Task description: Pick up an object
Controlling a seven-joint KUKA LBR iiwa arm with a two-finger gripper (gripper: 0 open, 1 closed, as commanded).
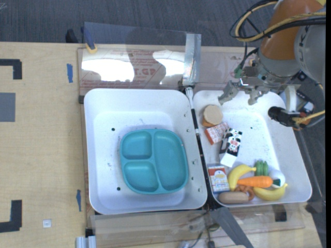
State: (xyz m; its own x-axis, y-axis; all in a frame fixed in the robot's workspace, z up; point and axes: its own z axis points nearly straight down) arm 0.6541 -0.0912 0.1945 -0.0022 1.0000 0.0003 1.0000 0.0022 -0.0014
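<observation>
Two white bins (pixel 103 107), one teal tray (pixel 153 160), two bananas (pixel 239 173)

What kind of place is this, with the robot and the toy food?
Probably a robot lab bench. A grey arm reaches over two white bins: one holds a teal tray, the other toy food like a banana and carrot.

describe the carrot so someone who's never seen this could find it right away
Look in the right bin, at its near end where the toy food is piled. The carrot lies between two yellow bananas. It is the only orange piece, with green leaves at one end.
</observation>
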